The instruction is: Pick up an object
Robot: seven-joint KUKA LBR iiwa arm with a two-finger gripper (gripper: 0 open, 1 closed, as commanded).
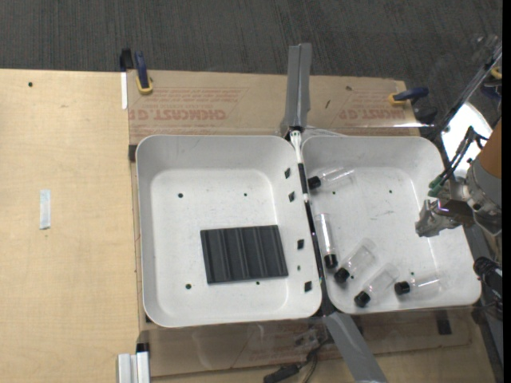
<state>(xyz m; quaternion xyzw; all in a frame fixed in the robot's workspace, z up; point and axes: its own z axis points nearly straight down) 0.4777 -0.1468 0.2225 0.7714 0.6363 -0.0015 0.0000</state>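
Observation:
Several clear vials with black caps lie in the right bin (383, 152). One vial (331, 179) rests near the back left corner. Another vial (326, 238) lies along the left wall. A third vial (358, 260) sits near the front, with more vials (421, 283) along the front edge. My gripper (433, 220) hangs over the right side of this bin, above the bin floor and behind the front-right vial. It is small and blurred, and nothing shows in its grasp.
A black ribbed pad (243, 254) lies flat in the left bin (160, 214). A grey divider post (298, 86) stands between the bins at the back. Blue and yellow clamps (140, 74) hold the cardboard behind the bins.

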